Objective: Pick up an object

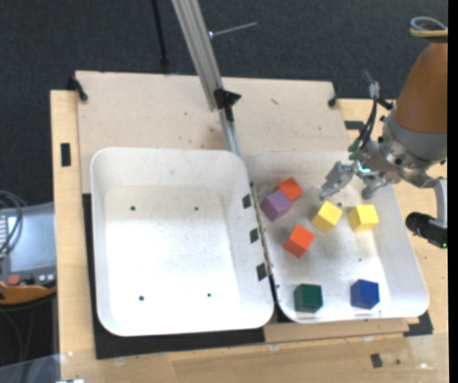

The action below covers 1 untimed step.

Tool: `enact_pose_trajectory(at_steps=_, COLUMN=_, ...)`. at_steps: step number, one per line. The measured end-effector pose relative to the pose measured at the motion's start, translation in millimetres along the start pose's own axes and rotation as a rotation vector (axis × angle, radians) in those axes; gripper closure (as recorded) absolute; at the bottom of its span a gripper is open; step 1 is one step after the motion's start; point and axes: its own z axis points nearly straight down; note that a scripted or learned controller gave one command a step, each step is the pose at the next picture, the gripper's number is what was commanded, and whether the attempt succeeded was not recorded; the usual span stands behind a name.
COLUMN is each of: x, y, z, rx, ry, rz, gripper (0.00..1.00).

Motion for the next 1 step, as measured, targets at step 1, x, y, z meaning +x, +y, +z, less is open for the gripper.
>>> enact_pose_trajectory(at_steps=1, x=-0.3, y=0.7, z=-2.5, rx=-0.005, ry=-0.001, rz=0.001, gripper=0.0)
